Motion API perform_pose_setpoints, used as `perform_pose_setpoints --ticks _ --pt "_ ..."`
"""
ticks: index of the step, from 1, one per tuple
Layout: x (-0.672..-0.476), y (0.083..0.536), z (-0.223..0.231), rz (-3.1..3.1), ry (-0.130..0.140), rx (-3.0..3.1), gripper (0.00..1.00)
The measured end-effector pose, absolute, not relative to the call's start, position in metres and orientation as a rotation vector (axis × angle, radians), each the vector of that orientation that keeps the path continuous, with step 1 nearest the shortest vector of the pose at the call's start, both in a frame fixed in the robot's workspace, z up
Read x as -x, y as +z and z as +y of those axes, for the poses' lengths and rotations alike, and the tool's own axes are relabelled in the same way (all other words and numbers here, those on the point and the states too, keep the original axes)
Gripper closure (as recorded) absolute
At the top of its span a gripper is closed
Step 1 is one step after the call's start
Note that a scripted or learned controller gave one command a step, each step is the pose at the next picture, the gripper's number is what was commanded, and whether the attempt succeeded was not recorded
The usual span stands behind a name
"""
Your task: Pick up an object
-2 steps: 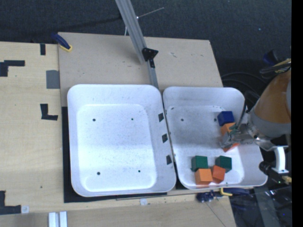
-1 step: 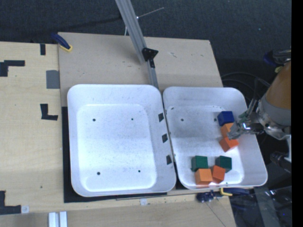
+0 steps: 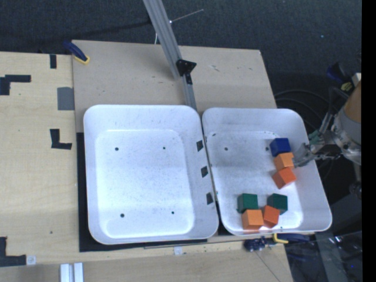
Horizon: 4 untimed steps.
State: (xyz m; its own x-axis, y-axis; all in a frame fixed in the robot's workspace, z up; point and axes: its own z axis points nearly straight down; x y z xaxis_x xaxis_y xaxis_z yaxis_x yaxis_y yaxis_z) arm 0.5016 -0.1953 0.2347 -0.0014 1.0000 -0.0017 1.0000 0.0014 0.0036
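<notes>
You are at the approach step: no block has been lifted. The gripper [image 3: 304,153] sits at the right rim of the right bin [image 3: 247,122], just beside a stack-like row of 3 blocks: a blue block [image 3: 280,145], an orange block [image 3: 284,160] below it, and a red-orange block [image 3: 284,177] below that. You cannot tell from this view whether the gripper is released or clenched; nothing is visibly held by it.

A second cluster lies near the bin's front edge: 2 green blocks [image 3: 248,201] [image 3: 277,202], with 2 orange blocks [image 3: 253,218] [image 3: 271,215] touching in front of them. The left bin [image 3: 94,122] holds no blocks.

The nearest candidate appears to be the orange block in the upper row. Because its neighbours touch it above and below, the next move likely calls for closing across its free left and right sides, then a straight vertical lift clear of the bin wall.
</notes>
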Motion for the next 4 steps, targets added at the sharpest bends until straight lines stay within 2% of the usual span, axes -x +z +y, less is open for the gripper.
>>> perform_pose_setpoints --ticks 1,2,4 --pt "-0.503 0.283 -0.195 2.221 0.003 -2.216 1.0" --pt "-0.524 0.272 -0.138 2.231 -0.001 -2.215 1.0" --pt "-0.576 0.244 -0.055 2.229 -0.002 -2.216 1.0"
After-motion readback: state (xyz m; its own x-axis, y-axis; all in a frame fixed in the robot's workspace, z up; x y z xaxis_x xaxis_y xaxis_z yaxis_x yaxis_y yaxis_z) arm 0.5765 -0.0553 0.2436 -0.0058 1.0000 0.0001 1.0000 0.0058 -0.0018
